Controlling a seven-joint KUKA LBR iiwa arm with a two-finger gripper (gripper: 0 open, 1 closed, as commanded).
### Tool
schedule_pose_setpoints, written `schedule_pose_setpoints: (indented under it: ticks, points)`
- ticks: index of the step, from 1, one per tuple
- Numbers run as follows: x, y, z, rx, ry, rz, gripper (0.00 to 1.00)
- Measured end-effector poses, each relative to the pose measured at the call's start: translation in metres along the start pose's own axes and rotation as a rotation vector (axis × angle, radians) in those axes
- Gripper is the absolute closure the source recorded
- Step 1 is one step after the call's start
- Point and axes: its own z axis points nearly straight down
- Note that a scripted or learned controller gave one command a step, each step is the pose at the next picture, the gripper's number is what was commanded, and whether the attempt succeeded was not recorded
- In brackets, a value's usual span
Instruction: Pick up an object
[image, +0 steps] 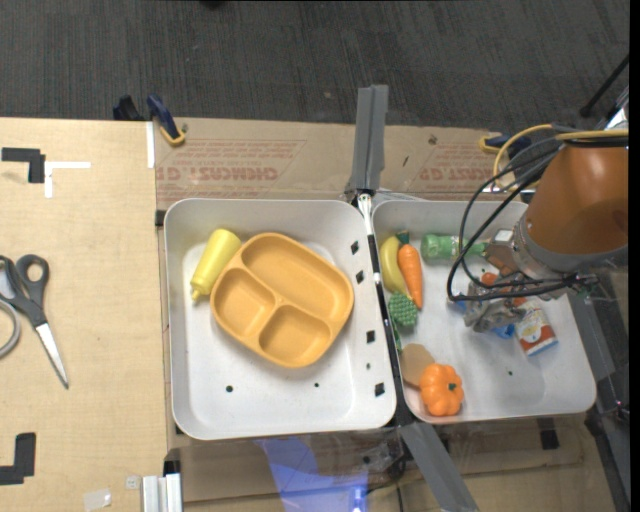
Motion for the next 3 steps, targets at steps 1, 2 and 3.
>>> schedule_pose_setpoints:
  ticks: [1,2,3]
  points:
    - [0.0,0.0,0.0,0.0,0.0,-0.001,0.0]
    - [0.007,-0.015,0.01,-0.003,0.004,0.023,0.0]
    - [0.005,-0.015,0.0,0.0,-0.001,0.028,1.0]
